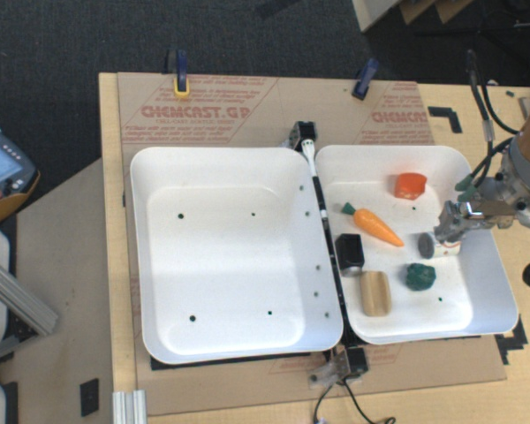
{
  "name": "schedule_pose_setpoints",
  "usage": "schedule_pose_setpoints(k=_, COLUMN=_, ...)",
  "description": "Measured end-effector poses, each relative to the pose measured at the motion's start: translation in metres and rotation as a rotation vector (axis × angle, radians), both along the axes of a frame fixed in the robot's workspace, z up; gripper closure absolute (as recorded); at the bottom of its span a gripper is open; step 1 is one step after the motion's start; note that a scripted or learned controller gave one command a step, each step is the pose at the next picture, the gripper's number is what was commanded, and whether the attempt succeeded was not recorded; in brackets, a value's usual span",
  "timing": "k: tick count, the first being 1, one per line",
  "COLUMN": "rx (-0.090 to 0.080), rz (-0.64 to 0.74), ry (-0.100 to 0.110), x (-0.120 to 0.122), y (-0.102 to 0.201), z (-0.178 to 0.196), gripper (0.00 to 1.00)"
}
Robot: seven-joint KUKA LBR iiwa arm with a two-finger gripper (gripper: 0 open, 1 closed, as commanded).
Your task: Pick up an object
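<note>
White right bin (486, 312) holds one carrot (377, 226), tomato (410, 185), wooden block (374, 292), black block (349, 251), green lump (420, 276), grey piece (425, 246); gripper (451, 230) by right rim, fingers unclear; left bin (150, 184) roomy.

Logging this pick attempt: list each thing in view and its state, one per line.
Gripper: low over the right bin, nothing seen held.
Carrot: lying slantwise in the right bin.
Orange block: resting, apart from the rest.
Grey piece: lying beside the gripper.
Green thing: resting, free.
Black block: resting by the divider.
Wooden block: lying flat.
Left bin: level on the bench.
</note>
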State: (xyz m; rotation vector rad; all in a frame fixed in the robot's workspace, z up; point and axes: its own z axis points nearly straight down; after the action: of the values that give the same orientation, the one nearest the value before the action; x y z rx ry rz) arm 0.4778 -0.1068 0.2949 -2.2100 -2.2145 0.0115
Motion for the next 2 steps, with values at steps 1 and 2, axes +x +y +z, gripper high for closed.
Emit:
schedule_pose_setpoints(k=1, rx=-0.009, rz=-0.002, ry=-0.035, x=0.002, y=-0.01, z=0.188, gripper=1.0)
schedule_pose_setpoints(k=2, rx=-0.001, rz=-0.003, ry=0.002, x=0.0, y=-0.012, z=0.014, gripper=1.0)
